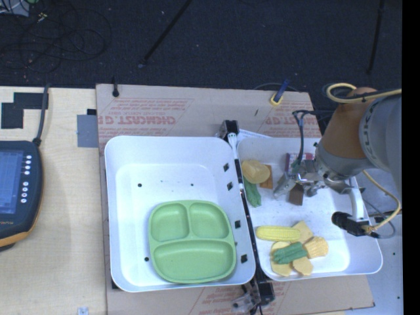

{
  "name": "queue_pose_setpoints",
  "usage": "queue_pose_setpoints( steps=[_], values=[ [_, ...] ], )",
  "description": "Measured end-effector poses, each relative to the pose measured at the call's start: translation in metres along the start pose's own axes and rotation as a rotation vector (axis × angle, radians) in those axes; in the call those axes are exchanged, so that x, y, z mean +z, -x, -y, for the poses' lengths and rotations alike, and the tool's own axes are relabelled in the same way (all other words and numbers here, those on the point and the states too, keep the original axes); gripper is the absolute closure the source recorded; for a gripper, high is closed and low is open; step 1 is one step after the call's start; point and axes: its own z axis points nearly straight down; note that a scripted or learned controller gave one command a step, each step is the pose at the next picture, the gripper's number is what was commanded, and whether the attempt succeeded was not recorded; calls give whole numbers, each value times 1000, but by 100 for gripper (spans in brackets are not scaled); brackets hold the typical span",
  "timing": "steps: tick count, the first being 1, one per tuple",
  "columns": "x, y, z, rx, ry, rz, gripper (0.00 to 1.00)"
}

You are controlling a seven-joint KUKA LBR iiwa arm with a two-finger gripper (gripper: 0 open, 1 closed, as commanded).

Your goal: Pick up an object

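Grey arm with orange band reaching into the right bin (367,261), gripper (293,188) low over the bin floor, claw state impossible to tell, yellow corn cob (278,233) just below it beside other toy food, green divided plate (191,240) in the left bin (131,163)

Yellow corn cob (279,233) flat in right bin (367,262)

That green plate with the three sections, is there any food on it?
No food on it. The green plate lies flat in the left bin, all three sections bare. The toy food, like the corn, lies in the right bin.
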Motion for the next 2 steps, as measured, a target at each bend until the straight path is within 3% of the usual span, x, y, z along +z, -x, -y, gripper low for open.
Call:
queue_pose_setpoints(
  steps=[1,2],
  values=[
    [-10,0,-2,0,1,-2,100],
    [-104,-84,25,-9,5,-1,100]
  ],
)
